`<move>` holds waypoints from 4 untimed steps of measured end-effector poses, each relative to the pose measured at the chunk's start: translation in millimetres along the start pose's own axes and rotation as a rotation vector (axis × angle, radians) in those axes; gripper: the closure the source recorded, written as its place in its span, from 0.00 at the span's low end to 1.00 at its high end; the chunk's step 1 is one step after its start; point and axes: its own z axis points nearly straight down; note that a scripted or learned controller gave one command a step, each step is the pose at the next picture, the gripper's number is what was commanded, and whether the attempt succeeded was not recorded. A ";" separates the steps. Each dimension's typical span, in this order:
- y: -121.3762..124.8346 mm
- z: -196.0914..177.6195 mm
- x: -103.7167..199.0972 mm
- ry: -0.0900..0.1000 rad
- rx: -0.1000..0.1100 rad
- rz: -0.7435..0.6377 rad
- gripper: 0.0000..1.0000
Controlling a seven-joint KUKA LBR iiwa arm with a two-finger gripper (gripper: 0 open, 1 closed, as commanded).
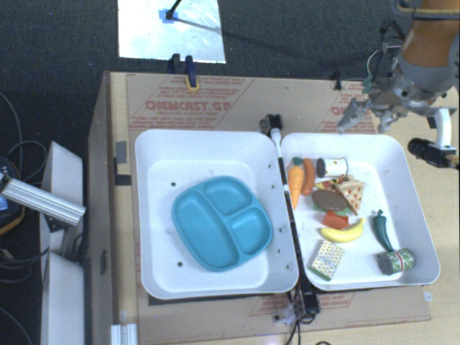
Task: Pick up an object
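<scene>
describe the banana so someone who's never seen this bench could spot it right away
Look in the right bin, the one crowded with toy food, not the one with the blue tray. Near the middle of its front half lies the banana, just below a red and brown pile and above a speckled yellow packet. It is the only plain yellow, curved piece there.

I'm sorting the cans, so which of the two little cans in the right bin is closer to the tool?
The white-labelled can at the bin's far edge, beside the carrots; the tool hangs just beyond it. The green can lies in the near corner.
</scene>
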 end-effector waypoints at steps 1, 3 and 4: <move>-50.6 146.2 37.5 0.001 0.006 0.002 0.00; -70.9 173.1 27.8 -0.015 -0.017 0.008 0.00; -123.4 174.2 22.2 -0.005 -0.013 0.002 0.00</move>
